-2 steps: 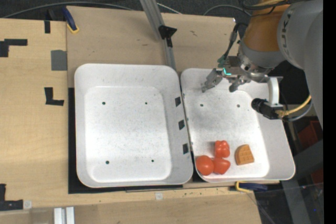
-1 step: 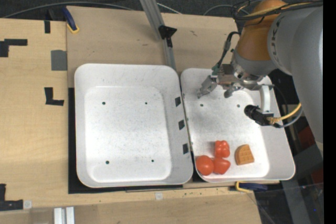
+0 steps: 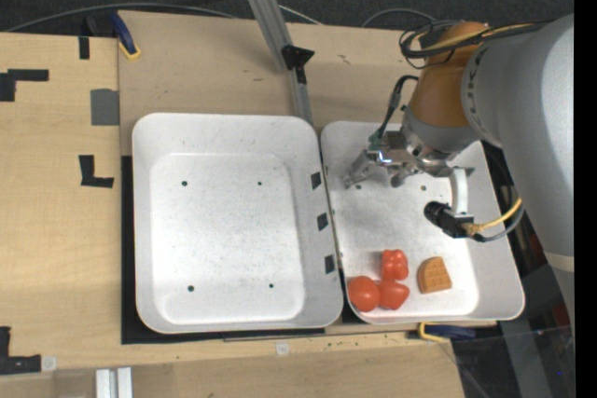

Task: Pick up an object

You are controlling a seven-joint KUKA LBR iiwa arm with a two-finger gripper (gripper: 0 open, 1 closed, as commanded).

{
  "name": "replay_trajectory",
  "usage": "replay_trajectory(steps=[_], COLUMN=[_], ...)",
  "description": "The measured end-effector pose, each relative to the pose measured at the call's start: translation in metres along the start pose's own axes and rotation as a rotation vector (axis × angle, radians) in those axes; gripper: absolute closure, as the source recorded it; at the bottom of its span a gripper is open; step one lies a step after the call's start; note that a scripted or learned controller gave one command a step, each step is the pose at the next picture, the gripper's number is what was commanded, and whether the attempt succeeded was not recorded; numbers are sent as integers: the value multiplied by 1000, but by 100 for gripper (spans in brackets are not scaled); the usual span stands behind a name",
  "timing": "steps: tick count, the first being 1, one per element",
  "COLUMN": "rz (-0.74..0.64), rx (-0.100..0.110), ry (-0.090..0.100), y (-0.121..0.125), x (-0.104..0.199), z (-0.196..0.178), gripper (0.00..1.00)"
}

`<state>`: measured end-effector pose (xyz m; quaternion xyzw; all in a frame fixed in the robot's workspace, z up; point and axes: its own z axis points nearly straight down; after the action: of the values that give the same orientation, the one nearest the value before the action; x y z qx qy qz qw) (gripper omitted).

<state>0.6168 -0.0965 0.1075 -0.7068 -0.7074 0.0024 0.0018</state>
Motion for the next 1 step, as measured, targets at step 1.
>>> replay_trajectory(steps=[1], rz=[-1], rx=[-3], ry=[0], y=[0], x=[1], z=[20], gripper=[0])
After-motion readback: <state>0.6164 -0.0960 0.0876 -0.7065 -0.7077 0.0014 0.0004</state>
